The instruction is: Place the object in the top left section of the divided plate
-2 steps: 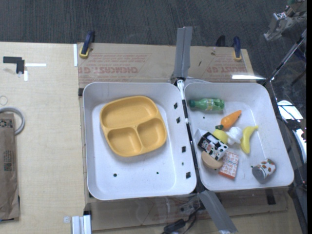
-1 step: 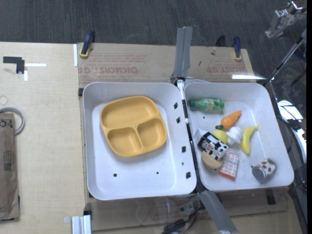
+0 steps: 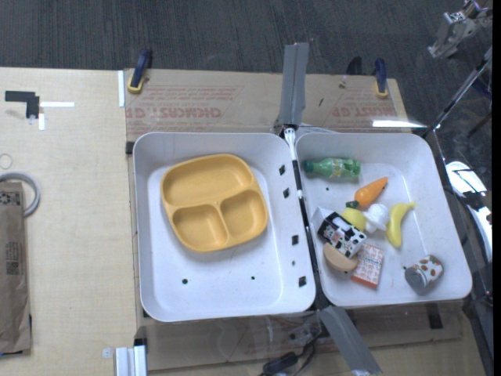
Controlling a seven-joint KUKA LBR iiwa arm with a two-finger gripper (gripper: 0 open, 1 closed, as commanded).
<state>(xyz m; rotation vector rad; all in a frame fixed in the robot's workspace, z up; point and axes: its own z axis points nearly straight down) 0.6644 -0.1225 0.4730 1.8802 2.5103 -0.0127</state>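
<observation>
A yellow divided plate (image 3: 213,202) lies in the left white bin (image 3: 156,288). It has one large section toward the back and two smaller ones toward the front, all bare. The right bin (image 3: 446,178) holds the loose objects: a green bottle (image 3: 333,167) lying on its side, an orange carrot (image 3: 372,189), a yellow banana (image 3: 399,222), a small white piece (image 3: 377,216), a black-and-white patterned box (image 3: 340,233), a tan round piece (image 3: 339,259), an orange printed packet (image 3: 368,266) and a grey rounded item (image 3: 423,273).
A grey divider bar (image 3: 293,84) runs back from between the bins. Cardboard (image 3: 203,104) lies behind them, held by blue clamps (image 3: 141,69). The wooden bench (image 3: 63,210) extends left, with a brown bag (image 3: 12,265). A metal fixture (image 3: 458,30) sits at the top right.
</observation>
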